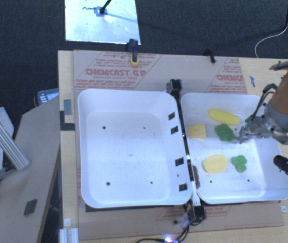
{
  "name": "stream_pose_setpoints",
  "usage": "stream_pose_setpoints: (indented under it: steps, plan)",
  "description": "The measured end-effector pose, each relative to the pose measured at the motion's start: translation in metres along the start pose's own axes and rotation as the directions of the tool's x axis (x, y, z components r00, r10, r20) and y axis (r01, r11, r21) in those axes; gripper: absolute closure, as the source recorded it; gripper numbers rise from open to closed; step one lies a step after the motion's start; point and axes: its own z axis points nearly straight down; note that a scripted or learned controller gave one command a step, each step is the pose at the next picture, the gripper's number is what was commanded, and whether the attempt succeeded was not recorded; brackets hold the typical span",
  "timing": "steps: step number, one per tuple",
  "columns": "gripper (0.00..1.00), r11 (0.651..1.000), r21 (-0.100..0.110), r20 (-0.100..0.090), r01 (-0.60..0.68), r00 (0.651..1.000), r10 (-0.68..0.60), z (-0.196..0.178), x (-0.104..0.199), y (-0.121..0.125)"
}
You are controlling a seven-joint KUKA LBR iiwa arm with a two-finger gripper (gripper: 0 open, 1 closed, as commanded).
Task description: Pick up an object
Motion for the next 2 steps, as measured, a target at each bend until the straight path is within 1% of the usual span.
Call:
stream_pose_setpoints:
  steps: [1, 2]
  plan:
    - [1.00, 1.000, -0.013, 0.003, 0.005, 1.000, -0.005, -0.164, 0.028, 0.047]
    - [1.00, 1.000, 0.002, 0.000, -0.003, 1.000, 0.003, -0.234, 0.022, 0.006]
